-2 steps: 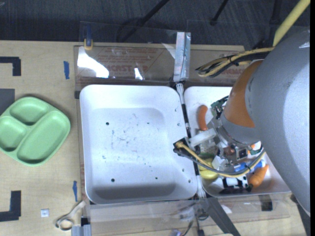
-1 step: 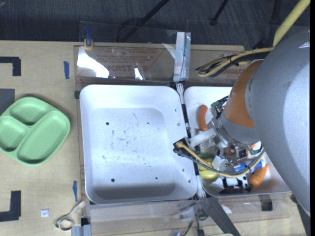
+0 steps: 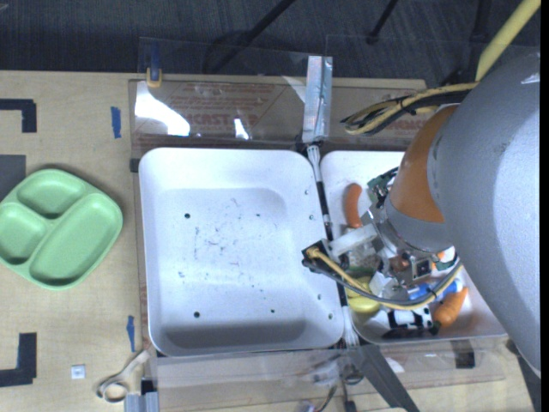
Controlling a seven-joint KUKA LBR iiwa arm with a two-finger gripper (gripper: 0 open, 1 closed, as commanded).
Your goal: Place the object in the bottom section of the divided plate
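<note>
A green divided plate (image 3: 57, 227) lies on the wooden bench at the far left, outside the bins, with two small sections at the top and one large section at the lower right. The arm reaches down into the right bin (image 3: 336, 166), its gripper (image 3: 377, 269) low among the objects there. An orange sausage-shaped object (image 3: 352, 206) lies just left of the wrist. A yellow object (image 3: 362, 303), an orange object (image 3: 452, 305) and a black-and-white object (image 3: 410, 318) lie below the gripper. The wrist and cables hide the fingertips.
The left bin (image 3: 232, 247) is a shallow white tray with small specks on its floor. A clear plastic wall (image 3: 225, 101) stands behind the bins. Yellow and black cables (image 3: 390, 110) run along the arm. Blue tape marks (image 3: 115, 121) sit on the bench.
</note>
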